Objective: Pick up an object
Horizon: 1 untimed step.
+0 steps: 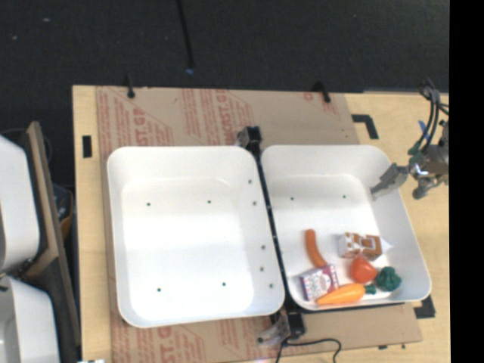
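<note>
The tool (406,178) hangs spread at the right bin's (325,165) far-right rim; the carrot (342,295) (likely light, rigid plastic) suits a mid-body pinch.

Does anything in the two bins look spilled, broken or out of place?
Nothing stands out. The sausage, carrot, tomato and small packets lie crowded in the right bin's near corner, none spilled over its rim.
</note>
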Tool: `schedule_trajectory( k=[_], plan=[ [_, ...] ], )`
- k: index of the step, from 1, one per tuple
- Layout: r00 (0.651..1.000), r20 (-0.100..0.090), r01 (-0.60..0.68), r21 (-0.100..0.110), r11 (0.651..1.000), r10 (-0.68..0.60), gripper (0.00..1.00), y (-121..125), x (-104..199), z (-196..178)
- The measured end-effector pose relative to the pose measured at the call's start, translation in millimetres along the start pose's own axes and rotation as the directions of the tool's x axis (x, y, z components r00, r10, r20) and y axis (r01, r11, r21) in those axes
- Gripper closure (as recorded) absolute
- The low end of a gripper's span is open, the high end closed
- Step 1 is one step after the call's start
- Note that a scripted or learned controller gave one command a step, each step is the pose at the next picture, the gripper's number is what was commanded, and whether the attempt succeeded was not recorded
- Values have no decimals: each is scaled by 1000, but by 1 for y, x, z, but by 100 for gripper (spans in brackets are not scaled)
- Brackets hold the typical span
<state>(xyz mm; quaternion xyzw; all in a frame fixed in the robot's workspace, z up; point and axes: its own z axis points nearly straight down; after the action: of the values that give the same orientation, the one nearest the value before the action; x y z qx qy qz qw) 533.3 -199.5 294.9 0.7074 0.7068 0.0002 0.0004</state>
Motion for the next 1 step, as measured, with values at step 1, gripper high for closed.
schedule_trajectory(
  k=[1],
  plan=[
    [1000, -1, 4, 3, 1000, -4, 0, 123, 26, 63]
  ],
)
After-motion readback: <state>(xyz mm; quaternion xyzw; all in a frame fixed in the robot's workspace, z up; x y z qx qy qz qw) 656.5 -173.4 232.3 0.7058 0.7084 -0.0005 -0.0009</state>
